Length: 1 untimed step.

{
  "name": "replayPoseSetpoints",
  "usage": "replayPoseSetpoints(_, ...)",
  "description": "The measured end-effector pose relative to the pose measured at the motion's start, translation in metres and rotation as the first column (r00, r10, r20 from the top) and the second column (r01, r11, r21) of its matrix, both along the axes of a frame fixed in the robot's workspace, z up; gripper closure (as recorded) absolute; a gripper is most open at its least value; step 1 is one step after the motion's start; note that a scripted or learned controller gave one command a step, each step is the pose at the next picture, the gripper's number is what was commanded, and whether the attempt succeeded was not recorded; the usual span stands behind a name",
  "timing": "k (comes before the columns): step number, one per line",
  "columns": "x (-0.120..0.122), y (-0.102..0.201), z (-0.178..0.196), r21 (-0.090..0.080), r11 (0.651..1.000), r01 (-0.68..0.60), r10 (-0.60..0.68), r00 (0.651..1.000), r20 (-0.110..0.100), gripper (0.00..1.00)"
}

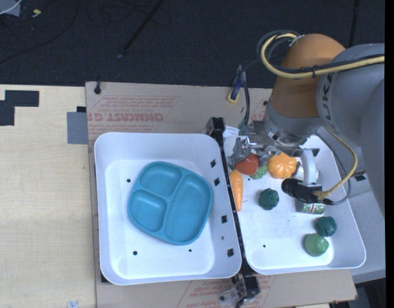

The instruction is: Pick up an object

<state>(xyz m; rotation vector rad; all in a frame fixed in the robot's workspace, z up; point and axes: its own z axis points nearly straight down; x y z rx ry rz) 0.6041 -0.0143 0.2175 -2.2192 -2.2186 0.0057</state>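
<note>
Pale table carried two white bins, and over the right bin (351, 249), centre-right of frame, the end effector (248, 151) hung above a red tomato (247, 165), grip state unclear, seemingly mid-reach; next it likely needed to descend and close.

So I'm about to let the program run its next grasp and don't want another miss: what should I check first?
1. Gripper over the right bin: ok.
2. Red toy right below it: ok.
3. Toy between the fingers: cannot tell.
4. Room around the target: not ok, carrot and orange toy crowd it.
5. Blue tray in the left bin, out of the way: ok.
</note>
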Motion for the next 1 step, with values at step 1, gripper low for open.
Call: replayPoseSetpoints(1, 0.0003, -0.0101, 0.0162, 0.000, 1.000, 0.001, -0.001, 1.000, 0.003, 1.00)
